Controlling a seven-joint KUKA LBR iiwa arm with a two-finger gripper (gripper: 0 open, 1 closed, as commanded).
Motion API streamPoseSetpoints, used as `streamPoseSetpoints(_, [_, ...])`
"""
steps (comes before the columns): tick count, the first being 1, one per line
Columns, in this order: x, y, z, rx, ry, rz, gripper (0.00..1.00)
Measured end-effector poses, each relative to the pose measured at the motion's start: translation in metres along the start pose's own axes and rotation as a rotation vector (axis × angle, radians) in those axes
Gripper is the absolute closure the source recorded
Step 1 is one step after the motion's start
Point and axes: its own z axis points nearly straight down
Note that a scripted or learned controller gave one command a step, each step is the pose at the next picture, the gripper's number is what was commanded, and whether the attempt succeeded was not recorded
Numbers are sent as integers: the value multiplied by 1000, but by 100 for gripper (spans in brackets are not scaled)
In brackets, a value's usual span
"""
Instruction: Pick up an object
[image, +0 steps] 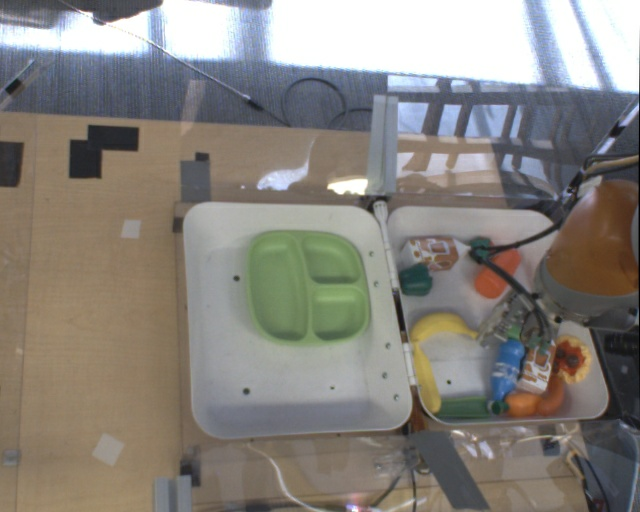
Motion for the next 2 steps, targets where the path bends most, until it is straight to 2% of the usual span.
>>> streamPoseSetpoints(1, [38, 21, -101, 4, 12, 193, 100])
streamPoseSetpoints(2, [44, 96, -144, 3, 15, 226, 100])
